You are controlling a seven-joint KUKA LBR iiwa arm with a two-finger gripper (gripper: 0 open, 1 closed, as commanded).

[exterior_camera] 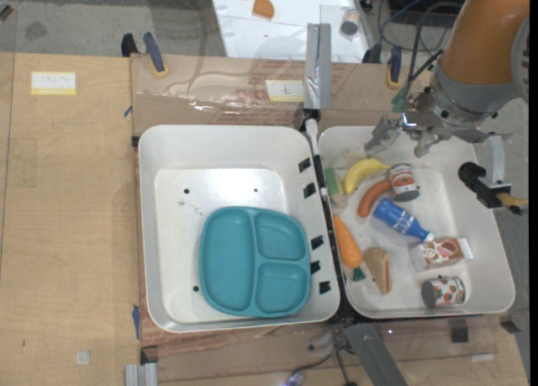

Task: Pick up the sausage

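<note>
Sausage (373,198) position: right bin (496,245), upper left area, lying at a slant just below the banana (363,173) and beside the small can (403,182). It rests on the bin floor, free of the gripper.

Arm pose: the grey arm with its orange band (487,23) enters from the right and leans over the far edge of the right bin. The gripper (405,134) hangs above the bin's upper rim, up and to the right of the sausage and apart from it. Its fingers (382,134) stand spread, with nothing between them.

Right bin contents: banana, sausage, small can, blue bottle (400,221), carrot (347,244) along the left wall, sandwich wedge (378,268), carton (439,252), and a second can (444,292) near the front edge.

Left bin (168,174) contents: one teal divided tray (255,262), set toward the front right corner.

Clearance: the sausage has the banana close above and the can and bottle close at its right; bare floor lies to its lower left, between it and the carrot.
</note>
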